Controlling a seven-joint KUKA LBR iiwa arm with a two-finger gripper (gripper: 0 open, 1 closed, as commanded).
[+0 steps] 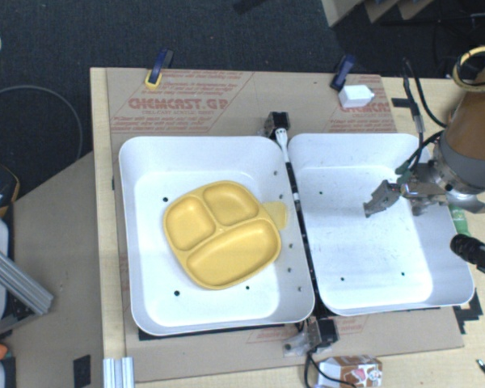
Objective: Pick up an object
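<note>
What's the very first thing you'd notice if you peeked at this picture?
The big yellow divided plate jumps out first: it lies in the left white bin and has three compartments. Next is the robot's gripper, hanging over the right white bin, with the arm's orange band at the right edge.

board [226,95] on counter, far left: red print "CHEMCAST GP", finer red lines above and below too small to read | board, far right: more red print, partly hidden by a white block [356,96], unreadable | elsewhere: nothing legible
</note>
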